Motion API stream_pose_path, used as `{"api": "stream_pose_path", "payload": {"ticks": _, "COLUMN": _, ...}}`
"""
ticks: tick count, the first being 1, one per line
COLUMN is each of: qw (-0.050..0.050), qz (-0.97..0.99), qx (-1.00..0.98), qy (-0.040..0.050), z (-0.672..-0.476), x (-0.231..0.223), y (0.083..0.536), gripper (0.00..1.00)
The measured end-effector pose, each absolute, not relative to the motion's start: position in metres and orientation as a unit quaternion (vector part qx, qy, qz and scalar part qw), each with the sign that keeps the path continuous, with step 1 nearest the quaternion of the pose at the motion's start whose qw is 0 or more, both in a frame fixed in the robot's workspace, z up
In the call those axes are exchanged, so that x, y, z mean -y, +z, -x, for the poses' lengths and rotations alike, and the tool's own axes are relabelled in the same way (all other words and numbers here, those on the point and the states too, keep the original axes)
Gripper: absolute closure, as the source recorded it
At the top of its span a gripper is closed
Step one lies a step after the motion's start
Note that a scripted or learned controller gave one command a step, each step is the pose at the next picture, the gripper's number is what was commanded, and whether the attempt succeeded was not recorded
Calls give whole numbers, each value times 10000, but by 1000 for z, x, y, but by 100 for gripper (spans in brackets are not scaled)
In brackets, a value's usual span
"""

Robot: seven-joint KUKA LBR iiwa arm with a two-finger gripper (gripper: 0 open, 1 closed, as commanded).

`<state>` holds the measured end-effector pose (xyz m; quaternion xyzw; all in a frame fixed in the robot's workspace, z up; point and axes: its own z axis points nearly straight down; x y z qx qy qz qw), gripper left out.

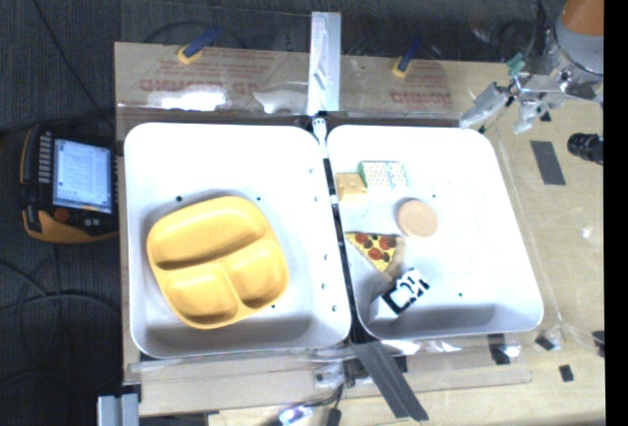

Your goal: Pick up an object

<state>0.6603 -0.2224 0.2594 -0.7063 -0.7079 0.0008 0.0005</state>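
Two white bins inspected; arm parked at far right.

In the right bin (510,247) a black-and-white block (404,292), pizza slice (376,248), round tan disc (417,217) and two small blocks are noted. A yellow divided tray (217,260) is held in the left bin (157,159). The gripper (518,98) is seen beyond; jaw state cannot be told.

Both white bins (491,218) look like smooth, slightly glossy plastic, as does the yellow divided tray (218,260); the counter (569,247) seems matt wood.
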Motion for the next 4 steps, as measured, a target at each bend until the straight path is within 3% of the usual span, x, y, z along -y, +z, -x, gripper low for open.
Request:
{"api": "stream_pose_path", "payload": {"ticks": 1, "qw": -12, "qz": 6722, "qx": 7404, "qy": 22, "z": -650, "x": 223, "y": 298, "gripper": 0}}
{"api": "stream_pose_path", "payload": {"ticks": 2, "qw": 7, "qz": 5934, "qx": 8049, "qy": 2, "z": -620, "x": 157, "y": 168, "gripper": 0}}
{"api": "stream_pose_path", "payload": {"ticks": 3, "qw": -8, "qz": 4467, "qx": 8947, "qy": -1, "z": -651, "x": 168, "y": 95, "gripper": 0}}
{"api": "stream_pose_path", "payload": {"ticks": 4, "qw": -48, "qz": 4825, "qx": 8759, "qy": -21, "z": -631, "x": 106, "y": 90, "gripper": 0}}
